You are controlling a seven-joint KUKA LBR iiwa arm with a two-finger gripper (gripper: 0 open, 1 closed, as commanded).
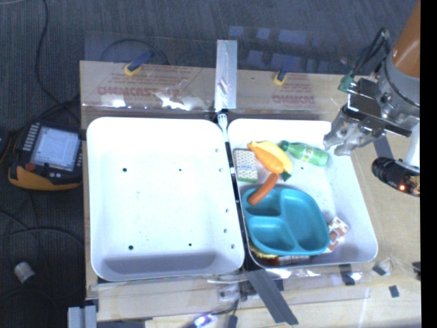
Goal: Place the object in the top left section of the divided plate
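1. One pincer [339,142] — mine — hovers at the right bin's [362,214] upper right rim; grip state: cannot tell.
2. Hotdog [263,188] lies across the blue divided plate's [287,221] upper left edge.
3. Approach along its length — grasp mid-body, then seat it fully inside the section.

We see a blue plastic divided plate [290,221] in the right white bin [355,183], an orange carrot-like piece [263,188] lying across its upper left rim. Beside it lie a yellow banana-shaped toy [270,156] and a green plastic bottle [304,153]. The metal two-finger gripper [341,142] hangs over the bin's right corner.
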